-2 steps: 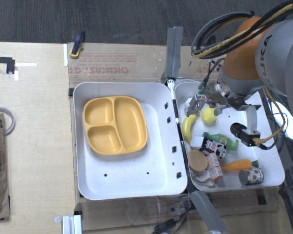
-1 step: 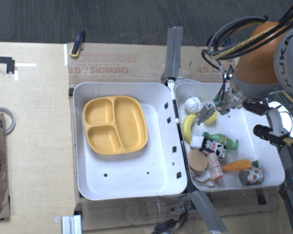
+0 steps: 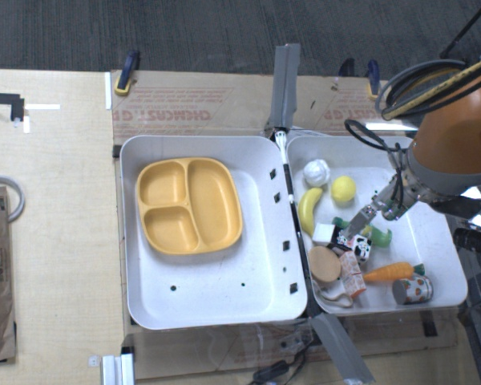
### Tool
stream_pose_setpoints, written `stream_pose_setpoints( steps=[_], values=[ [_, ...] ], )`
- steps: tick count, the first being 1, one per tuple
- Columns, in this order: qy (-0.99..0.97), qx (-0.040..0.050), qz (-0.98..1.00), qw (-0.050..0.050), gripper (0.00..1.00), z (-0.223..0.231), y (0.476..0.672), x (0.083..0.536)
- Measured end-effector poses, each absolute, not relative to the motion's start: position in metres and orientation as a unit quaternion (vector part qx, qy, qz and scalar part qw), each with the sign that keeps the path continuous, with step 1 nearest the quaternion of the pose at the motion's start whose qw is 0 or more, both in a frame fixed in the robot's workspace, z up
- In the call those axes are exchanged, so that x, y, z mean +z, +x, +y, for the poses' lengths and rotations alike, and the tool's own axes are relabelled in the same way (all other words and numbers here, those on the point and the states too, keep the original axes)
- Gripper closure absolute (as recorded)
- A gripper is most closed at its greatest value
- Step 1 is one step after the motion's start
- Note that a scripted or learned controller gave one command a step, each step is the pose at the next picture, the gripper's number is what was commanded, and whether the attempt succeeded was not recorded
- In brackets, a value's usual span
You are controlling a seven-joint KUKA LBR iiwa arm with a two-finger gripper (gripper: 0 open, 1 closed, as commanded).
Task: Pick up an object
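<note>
Over the right-hand bin [image 3: 457,283] the gripper [image 3: 354,228] hangs low above the clutter, pointing down-left. Whether it grips anything, I can't tell. Right under its tip sits a small black-and-white cow-patterned toy [image 3: 361,247], the banana [image 3: 308,208] just left.

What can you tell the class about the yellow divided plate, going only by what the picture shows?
The yellow divided plate lies flat in the left bin, toward its upper left. It is a rounded rectangle in matt yellow-orange, seemingly plastic, with raised ridges splitting it into three compartments: two smaller on the left, one larger on the right. All three hold nothing. It sits slightly turned and touches only the bin floor.
</note>
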State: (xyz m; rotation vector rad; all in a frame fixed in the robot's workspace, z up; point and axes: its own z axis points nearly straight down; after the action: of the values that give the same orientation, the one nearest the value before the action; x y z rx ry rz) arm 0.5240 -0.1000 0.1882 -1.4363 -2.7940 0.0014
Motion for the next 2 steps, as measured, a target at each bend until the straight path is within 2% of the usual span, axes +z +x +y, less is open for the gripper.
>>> stream_pose_setpoints(
  steps=[1,2],
  values=[
    [-0.329,0.0001,-0.944,0.0,0.0,-0.099,0.521,0.091],
    [-0.331,-0.0006,-0.943,-0.004,1.0,-0.101,0.523,0.103]
  ],
)
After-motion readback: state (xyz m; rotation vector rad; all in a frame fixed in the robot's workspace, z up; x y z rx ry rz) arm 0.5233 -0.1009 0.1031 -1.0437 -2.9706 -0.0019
